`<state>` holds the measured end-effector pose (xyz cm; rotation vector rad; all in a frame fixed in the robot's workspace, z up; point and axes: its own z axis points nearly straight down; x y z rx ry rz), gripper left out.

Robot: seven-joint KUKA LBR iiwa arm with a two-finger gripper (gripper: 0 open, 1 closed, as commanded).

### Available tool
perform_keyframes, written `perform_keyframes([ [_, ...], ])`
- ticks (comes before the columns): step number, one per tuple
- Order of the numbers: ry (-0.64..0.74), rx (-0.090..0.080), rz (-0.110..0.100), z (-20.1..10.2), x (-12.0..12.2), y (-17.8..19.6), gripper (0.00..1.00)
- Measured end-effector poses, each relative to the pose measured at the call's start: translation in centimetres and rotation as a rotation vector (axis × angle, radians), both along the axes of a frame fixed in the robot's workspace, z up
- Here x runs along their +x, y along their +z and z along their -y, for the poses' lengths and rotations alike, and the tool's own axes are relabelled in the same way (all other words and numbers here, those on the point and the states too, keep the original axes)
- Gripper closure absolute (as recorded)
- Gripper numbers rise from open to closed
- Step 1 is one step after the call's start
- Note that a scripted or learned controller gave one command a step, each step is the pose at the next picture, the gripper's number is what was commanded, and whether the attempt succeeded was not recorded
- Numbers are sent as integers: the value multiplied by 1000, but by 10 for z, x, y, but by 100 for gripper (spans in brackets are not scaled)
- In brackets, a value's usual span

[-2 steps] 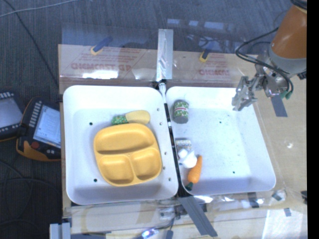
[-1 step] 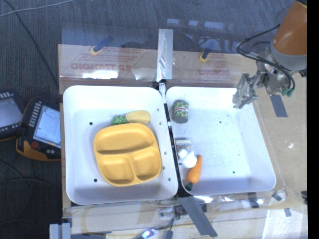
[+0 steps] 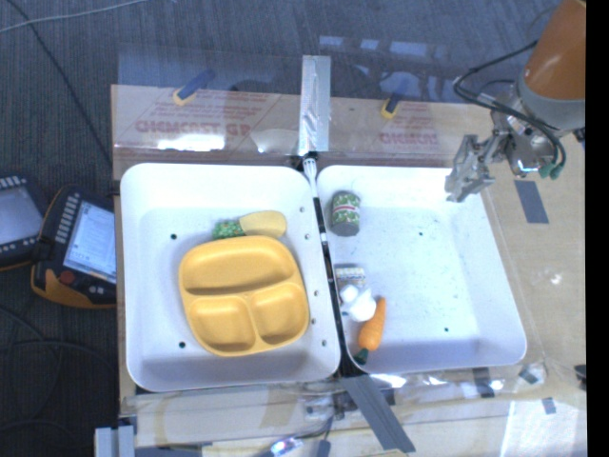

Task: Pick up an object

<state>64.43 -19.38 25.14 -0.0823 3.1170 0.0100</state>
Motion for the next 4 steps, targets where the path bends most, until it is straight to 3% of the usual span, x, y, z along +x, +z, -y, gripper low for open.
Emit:
perform_keyframes([
  [1,168,-9,-17,-65,-14,46,100],
  [2,168,-8,-11,-67,-13,56,100],
  [3,439,-12,-16,-53,-4,56,100],
  [4,596,-14,-15,-96,25,49,100],
])
